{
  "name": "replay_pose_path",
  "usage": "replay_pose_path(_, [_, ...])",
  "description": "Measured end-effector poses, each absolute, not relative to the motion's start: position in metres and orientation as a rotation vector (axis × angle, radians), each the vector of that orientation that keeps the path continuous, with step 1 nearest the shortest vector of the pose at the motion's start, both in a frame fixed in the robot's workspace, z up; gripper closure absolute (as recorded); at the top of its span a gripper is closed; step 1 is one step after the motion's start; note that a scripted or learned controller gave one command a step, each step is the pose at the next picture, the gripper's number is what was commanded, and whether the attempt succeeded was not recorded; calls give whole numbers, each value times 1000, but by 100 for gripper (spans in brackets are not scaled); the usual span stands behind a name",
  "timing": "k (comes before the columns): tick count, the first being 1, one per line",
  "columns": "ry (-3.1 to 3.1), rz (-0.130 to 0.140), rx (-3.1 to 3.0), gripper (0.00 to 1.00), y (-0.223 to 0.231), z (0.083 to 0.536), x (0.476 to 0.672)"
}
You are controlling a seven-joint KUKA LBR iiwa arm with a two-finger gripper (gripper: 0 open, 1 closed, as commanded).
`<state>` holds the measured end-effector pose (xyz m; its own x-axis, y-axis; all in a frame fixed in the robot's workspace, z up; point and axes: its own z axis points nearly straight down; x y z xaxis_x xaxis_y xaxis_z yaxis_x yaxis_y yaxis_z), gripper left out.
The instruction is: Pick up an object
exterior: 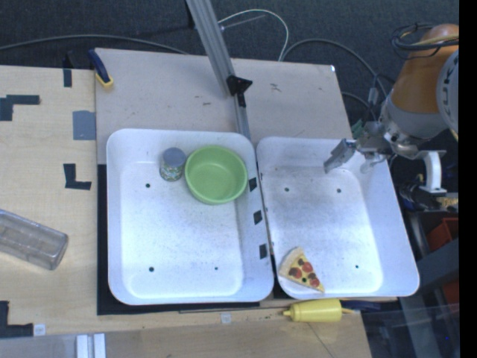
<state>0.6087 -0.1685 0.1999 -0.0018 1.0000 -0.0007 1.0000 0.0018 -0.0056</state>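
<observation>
In the left bin (134,274) a green bowl (216,174) lies near the back wall, with a small grey can (172,164) touching its left side. A toy pizza slice (300,268) rests in the front left corner of the right bin (387,222). My gripper (352,159) hangs over the back right part of the right bin, far from the pizza slice. Its fingers are spread open and nothing is between them.
A yellow squeeze bottle (317,311) lies on the bench just in front of the right bin. A clear plastic container (30,239) lies on the wooden surface at the far left. A metal pole (216,43) slants down to the bins' back edge.
</observation>
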Motion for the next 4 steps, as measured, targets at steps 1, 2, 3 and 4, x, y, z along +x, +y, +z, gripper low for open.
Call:
replay_pose_path(1, [-2221, 7, -2217, 0, -170, 155, 611])
replay_pose_path(2, [-2219, 8, -2216, 0, -173, 91, 608])
replay_pose_path(3, [-2224, 3, -2216, 100, -172, 105, 609])
replay_pose_path(4, [-2224, -2, -2222, 100, -176, 148, 609])
